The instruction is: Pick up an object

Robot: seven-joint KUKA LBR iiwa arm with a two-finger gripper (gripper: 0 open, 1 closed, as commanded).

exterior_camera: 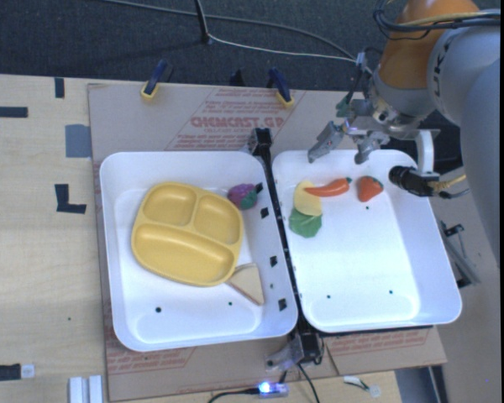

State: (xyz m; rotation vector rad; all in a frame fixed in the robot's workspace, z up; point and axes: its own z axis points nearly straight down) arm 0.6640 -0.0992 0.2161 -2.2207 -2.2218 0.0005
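**Gripper poised over the right bin's back edge, nothing held**

In the left white plastic bin (122, 309) lie a yellow divided plastic tray (187, 232), a pale wedge-shaped piece (249, 284) at its lower right corner, and a small purple toy (244, 194) by the divider. In the right white bin (403, 284), near its back wall, cluster a green and yellow toy (307, 211), a long orange-red pepper-shaped toy (329, 188) and a small red-orange toy (369, 189).

The two-finger gripper (344, 143) hangs with fingers spread, empty, above that cluster. A good pick, I judge, means dropping straight onto one toy, best the red-orange one standing slightly apart, before closing.

The purple toy's shape is blurred. Whether green and yellow are one toy is unclear.
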